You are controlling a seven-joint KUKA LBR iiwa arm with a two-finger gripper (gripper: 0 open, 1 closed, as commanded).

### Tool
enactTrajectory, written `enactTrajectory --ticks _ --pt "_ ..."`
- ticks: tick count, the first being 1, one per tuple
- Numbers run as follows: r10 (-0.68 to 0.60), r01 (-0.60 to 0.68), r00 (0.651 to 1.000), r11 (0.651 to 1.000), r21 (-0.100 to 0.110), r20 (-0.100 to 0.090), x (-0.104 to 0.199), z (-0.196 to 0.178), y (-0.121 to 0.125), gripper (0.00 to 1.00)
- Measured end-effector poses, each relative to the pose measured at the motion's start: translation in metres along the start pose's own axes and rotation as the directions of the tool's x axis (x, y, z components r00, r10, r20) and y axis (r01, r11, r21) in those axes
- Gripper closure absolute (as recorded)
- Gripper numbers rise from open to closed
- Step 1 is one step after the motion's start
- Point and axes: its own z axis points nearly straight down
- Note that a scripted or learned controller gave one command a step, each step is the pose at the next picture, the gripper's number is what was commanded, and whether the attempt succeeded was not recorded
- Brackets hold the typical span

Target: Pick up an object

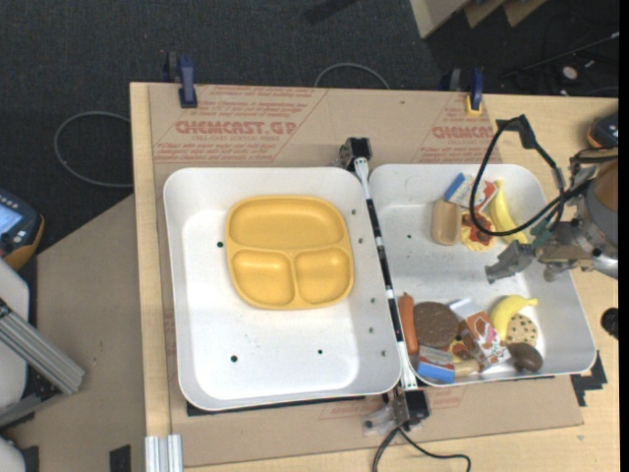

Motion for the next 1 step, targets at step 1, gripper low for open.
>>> enactTrajectory --ticks 1 --pt "0.004 -0.004 1.0 1.0 0.007 -0.004 -0.0679 0.1198 0.0037 0.0"
